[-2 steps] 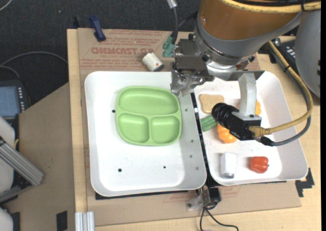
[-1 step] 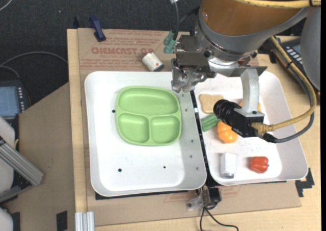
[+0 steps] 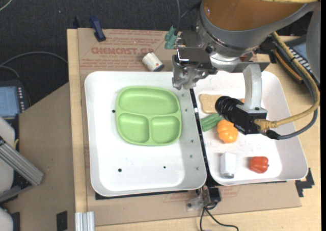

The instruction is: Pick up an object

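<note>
Claw (image 3: pixel 182 83) beside green plate (image 3: pixel 148 115)

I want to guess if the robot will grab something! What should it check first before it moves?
1. Things to pick in the right bin: orange pepper, red pepper, white cylinder. Ok.
2. Gripper above a target: not ok, it sits over the seam between the bins.
3. Gripper open: cannot tell.
4. Red pepper and cylinder stand apart from other things: ok.
5. Green plate lies flat in the left bin: ok.
</note>
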Available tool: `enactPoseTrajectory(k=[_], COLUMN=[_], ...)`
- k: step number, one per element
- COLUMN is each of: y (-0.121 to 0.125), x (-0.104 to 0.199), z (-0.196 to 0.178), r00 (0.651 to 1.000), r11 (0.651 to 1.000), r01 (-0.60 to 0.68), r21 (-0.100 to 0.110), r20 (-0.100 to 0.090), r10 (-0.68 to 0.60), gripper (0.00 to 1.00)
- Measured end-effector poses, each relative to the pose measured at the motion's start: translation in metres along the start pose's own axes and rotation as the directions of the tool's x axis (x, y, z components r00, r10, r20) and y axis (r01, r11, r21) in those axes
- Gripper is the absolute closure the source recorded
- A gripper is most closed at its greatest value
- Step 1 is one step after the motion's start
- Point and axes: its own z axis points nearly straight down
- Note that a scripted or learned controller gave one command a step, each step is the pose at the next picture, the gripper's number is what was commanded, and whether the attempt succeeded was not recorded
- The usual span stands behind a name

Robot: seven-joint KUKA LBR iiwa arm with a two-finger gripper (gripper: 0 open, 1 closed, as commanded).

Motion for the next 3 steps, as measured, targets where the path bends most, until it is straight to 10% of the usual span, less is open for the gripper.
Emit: enactPoseTrajectory(k=[2,3], y=[0.001,0.019], x=[0.001,-0.046], z=[-0.02,0.042], r00=[1.0,1.0], r11=[1.0,1.0], r01=[0.002,-0.012], r21=[-0.005,0.016], r20=[-0.001,0.005], r10=[-0.002,0.012], gripper=[1.0,1.0])
